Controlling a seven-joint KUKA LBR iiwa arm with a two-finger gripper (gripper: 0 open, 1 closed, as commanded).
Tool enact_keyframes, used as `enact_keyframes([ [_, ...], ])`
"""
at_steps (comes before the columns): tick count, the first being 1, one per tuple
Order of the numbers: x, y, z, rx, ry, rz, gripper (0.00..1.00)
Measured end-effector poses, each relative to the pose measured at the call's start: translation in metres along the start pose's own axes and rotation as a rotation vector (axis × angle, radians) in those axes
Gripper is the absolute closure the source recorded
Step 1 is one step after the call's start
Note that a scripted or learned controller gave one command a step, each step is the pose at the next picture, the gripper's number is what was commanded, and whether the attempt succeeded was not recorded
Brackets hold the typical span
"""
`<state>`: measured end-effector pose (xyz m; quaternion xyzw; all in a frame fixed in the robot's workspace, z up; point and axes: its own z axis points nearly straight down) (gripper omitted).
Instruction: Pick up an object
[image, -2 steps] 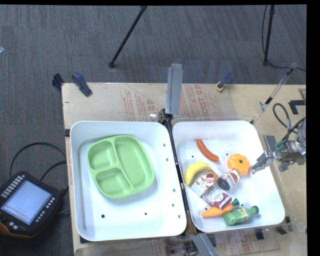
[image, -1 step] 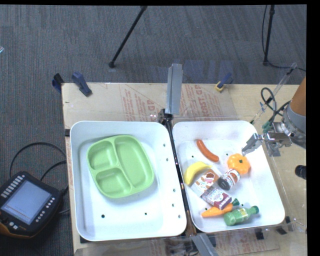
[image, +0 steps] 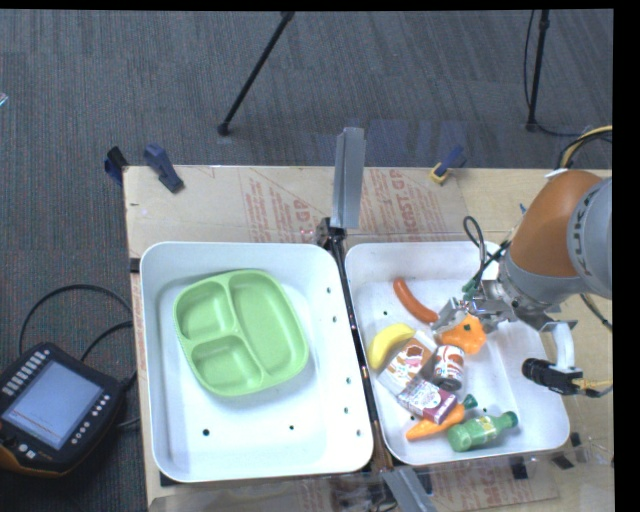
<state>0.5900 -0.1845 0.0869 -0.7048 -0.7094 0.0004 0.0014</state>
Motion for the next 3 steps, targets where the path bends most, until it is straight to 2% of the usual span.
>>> enact_keyframes([
  [1, 0.000, 0.000, -0.009, 0.002, 0.002, 0.002, 1.00],
  [2, 0.035, 0.001, 0.001, 0.003, 0.002, 0.091, 1.00],
  [3, 0.070, 0.001, -0.106, 0.002, -0.001, 0.213, 1.00],
])
